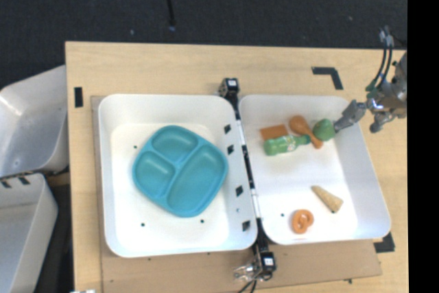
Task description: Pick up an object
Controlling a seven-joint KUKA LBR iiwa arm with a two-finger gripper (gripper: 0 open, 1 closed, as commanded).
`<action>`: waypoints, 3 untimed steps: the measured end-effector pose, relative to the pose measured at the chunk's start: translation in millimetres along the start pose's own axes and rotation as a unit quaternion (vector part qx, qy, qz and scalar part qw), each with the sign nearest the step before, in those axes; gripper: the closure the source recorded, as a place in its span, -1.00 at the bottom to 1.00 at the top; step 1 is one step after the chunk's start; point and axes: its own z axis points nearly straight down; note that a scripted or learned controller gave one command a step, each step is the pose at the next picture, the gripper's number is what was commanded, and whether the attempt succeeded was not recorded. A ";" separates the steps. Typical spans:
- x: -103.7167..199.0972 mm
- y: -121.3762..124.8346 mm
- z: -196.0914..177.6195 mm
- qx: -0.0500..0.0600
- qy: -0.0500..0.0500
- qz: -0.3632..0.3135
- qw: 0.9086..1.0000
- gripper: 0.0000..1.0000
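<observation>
The right bin (357, 168) holds several small toy items. A green bottle (285, 144) lies beside an orange block (273, 132), with a brown-orange drumstick shape (304, 127) and a round green piece (324, 128) close by. A tan cone (328, 198) and an orange ring (302, 219) lie nearer the front. My gripper (363, 120) hangs over the bin's far right rim, open, with nothing between its fingers. Its left finger (348, 114) points toward the round green piece and stops just short of it.
A blue divided plate (180, 170) lies in the left bin (113, 147). A ridge with black clips (241, 168) separates the two bins. White containers (27, 127) stand off the bench to the left.
</observation>
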 end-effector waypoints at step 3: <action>10.4 9.1 92.7 -0.004 -0.001 -0.003 1.000 -1.00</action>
